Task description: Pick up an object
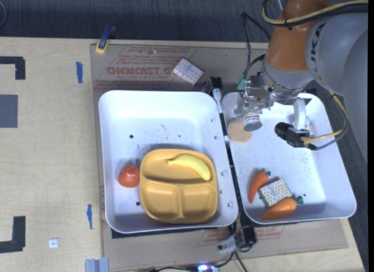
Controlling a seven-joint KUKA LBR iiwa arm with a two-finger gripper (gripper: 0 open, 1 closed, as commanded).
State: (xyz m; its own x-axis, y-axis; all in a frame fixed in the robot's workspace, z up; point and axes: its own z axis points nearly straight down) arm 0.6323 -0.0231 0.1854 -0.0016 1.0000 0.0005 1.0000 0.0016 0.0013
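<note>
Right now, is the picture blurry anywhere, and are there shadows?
In the camera view, the left bin and yellow tray look sharp; the gripper is a bit blurry; soft shadows fall beside the tomato and under the arm; no strong glare.

Red print reading "CHEMCAST" runs across the brown cardboard sheet [146, 69] behind the bins.

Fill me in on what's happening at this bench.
The arm reaches over the right bin, its gripper low at the bin's far left corner, beside a tan disc. Two carrots and a small patterned block lie at the near side. The left bin holds a yellow tray with a banana in it and a tomato beside it.
</note>
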